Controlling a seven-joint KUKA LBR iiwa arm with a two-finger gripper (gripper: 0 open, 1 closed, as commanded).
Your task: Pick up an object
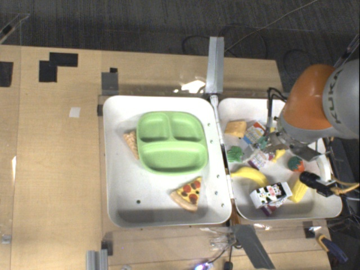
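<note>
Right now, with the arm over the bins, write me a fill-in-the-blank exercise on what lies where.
1. The green tray lies in the ____ bin.
2. The pizza slice lies just below the tray's lower ____ corner.
3. The banana lies in the right bin, directly to the ____ of the black-and-white carton.
4. The band on the arm is coloured ____.

Missing words: left; right; upper left; orange
</note>
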